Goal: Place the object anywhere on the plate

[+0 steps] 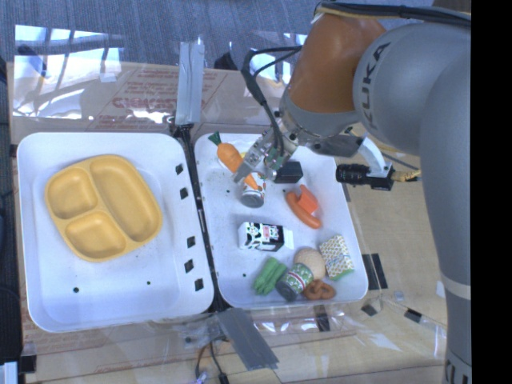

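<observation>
just the one fixed cam here, mounted above the bench and looking down at a slant; it's far enough back to fit both shallow white plastic bins; the two-finger metal gripper comes in from frame right, bins spreading left and below it

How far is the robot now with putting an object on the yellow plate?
Nothing looks done yet: the yellow plate in the left bin carries no object. In hand: the gripper is low in the right bin, over a small can beside the carrot; a grasp cannot be confirmed. Left: lift an object, carry it across, release it on the plate.
</observation>
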### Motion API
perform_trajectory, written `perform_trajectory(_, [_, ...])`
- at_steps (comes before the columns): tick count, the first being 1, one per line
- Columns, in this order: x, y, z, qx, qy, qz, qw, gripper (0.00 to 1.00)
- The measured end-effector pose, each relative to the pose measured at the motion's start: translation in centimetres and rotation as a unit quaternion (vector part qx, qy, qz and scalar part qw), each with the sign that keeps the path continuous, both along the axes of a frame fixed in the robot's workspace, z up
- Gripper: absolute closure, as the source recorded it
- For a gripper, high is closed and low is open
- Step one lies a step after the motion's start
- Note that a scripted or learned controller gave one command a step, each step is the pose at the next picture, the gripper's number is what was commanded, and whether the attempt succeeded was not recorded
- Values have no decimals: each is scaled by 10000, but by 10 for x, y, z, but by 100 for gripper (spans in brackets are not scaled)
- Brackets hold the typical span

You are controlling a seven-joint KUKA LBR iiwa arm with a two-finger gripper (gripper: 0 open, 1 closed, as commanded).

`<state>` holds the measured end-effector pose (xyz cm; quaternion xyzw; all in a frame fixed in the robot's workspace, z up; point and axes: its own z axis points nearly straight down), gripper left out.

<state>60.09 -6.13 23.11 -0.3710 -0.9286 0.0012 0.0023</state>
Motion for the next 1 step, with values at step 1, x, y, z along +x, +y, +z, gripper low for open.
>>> perform_trajectory(1, [18, 59, -20, 1, -3, -233, 9997, 100])
